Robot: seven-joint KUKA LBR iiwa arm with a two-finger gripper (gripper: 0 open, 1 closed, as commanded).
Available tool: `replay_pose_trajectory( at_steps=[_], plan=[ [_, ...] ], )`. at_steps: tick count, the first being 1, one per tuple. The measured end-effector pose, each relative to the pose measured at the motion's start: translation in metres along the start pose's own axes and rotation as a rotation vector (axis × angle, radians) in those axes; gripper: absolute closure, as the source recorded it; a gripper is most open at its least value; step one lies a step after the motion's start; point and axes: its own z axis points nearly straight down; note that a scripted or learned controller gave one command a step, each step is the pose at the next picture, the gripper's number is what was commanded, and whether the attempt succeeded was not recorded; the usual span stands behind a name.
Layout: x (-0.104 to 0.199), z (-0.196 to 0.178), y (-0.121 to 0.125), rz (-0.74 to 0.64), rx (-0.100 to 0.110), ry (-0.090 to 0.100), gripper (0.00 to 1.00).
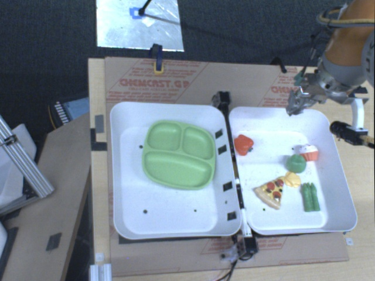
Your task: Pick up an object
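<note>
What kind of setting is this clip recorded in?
Most likely a robotics lab test bench, not a real kitchen. Two shallow white bins sit side by side on a board, toy food such as a pizza slice lies in the right one, and the arm's tool hangs over that bin's far edge.

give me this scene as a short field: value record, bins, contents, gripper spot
left bin: green divided plate
right bin: red toy pepper, pizza slice, green round toy, yellow piece, green asparagus bundle, white and orange piece
gripper: above the right bin's far edge, apart from the toys
held: nothing seen
</note>
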Motion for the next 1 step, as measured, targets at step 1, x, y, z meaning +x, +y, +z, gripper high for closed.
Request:
replay_pose_trajectory(
  at_steps=[1],
  plan=[
    [0.0529,0.0053,-0.0222,-0.005,0.008,0.003,1.00]
  ],
)
